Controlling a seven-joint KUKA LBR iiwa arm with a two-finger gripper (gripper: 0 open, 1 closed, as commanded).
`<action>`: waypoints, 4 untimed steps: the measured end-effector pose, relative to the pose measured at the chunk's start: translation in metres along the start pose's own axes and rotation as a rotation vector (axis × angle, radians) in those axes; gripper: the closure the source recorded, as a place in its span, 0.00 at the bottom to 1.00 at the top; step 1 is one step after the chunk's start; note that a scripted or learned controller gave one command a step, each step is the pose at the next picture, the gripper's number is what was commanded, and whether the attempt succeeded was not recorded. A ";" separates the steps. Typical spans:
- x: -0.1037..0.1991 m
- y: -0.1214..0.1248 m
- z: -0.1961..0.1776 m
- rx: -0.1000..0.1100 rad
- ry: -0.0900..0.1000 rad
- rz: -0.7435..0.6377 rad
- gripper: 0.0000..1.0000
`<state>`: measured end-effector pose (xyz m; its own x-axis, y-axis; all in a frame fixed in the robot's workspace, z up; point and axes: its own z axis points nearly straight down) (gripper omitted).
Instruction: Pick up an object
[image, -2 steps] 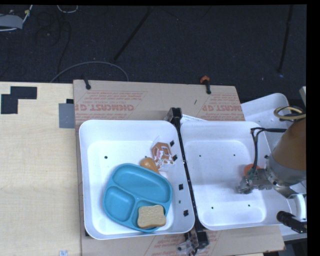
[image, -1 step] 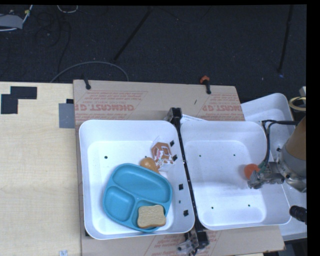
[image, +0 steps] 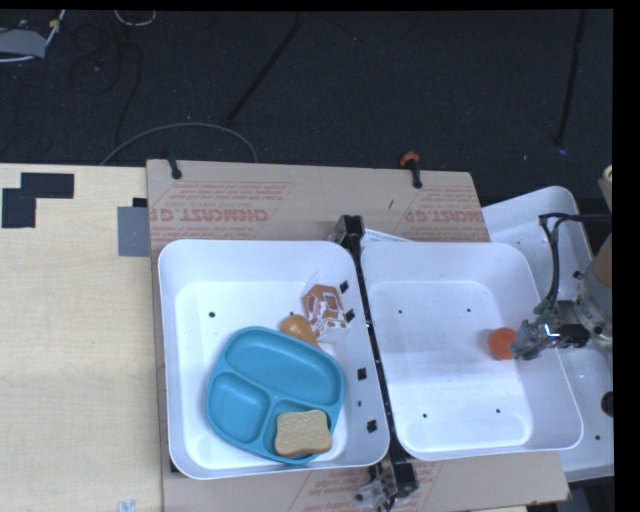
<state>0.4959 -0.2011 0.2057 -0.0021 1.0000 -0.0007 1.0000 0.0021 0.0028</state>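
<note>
Orange ball sits at three o'clock in the right bin, touching the hand; whether the hand grips it, I cannot tell from here.

The cardboard sheet under the two bins carries red printed lettering along its far edge, once behind the left bin and once behind the right bin. The print is upside down from this camera and partly covered, so only a fragment resembling "CHEMCAST GP" can be made out. More red print on the near edge is too small to read.
</note>
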 end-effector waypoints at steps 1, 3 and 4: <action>-0.001 0.001 -0.030 0.001 0.000 0.000 1.00; 0.089 0.030 -0.015 0.007 0.004 -0.002 1.00; 0.142 0.038 -0.012 0.007 0.003 -0.002 1.00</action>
<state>0.5335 -0.0593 0.2181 -0.0043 1.0000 0.0024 1.0000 0.0043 -0.0046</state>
